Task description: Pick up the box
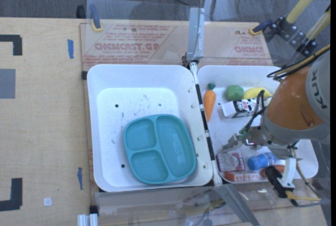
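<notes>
Left bin (pixel 105 88), well left of the gripper (pixel 247 138), holding a teal divided plate (pixel 159 149). Right bin (pixel 220 73) under the arm: gripper low over clutter, fingers not readable, grip can't tell. Box (pixel 231 161), red and white, lying flat just below-left of gripper, not lifted; pick not yet done. Blue bottle (pixel 261 160) beside it, carrot (pixel 209 104) up-left. "KU" on arm; box print illegible.
</notes>
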You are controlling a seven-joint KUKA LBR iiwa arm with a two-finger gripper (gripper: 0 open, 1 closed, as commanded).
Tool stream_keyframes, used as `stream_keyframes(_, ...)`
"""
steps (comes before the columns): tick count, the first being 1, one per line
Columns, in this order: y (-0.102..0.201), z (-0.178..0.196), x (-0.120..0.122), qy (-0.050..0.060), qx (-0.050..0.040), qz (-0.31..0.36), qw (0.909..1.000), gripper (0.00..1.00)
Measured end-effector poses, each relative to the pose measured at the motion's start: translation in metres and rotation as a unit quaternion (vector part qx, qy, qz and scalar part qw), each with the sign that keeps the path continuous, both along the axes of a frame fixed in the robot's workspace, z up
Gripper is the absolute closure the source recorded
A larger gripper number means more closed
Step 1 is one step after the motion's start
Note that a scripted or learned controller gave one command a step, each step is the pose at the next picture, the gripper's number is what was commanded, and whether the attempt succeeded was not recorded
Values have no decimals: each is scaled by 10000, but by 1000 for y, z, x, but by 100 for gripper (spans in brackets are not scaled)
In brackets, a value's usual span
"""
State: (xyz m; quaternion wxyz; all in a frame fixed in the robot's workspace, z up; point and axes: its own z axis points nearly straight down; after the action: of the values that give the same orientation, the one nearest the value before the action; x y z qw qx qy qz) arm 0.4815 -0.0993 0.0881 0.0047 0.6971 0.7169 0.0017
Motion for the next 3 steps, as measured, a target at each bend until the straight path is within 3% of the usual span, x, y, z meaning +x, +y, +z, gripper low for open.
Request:
stream_keyframes(1, -27, 55, -2, 35, 11, 638, 9980, 0)
stream_keyframes(2, 0, 3, 3, -43, -10, 992, 9951, 0)
stream_keyframes(3, -2, 11, 3, -45, -29, 968, 9953, 100)
